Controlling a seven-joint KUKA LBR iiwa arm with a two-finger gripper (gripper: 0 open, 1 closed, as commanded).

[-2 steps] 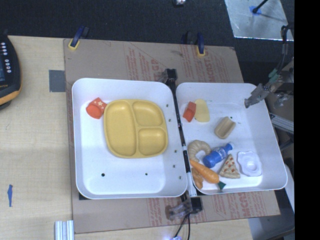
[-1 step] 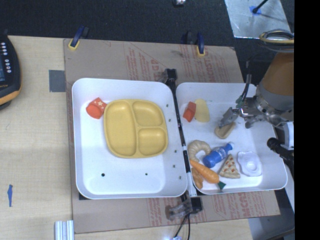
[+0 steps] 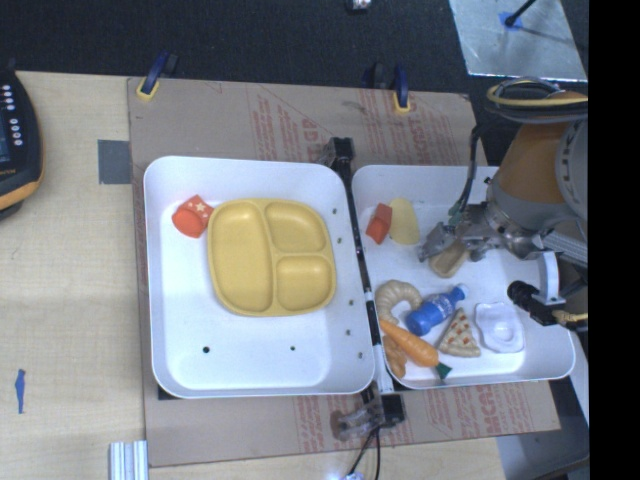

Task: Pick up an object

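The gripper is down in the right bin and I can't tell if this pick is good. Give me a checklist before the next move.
1. Gripper over right bin: ok.
2. Tan object at its fingertips: ok.
3. Object seen between fingers: cannot tell.
4. Object lifted off bin floor: cannot tell.
5. Neighbours apart from the tip, yellow piece and blue bottle: ok.
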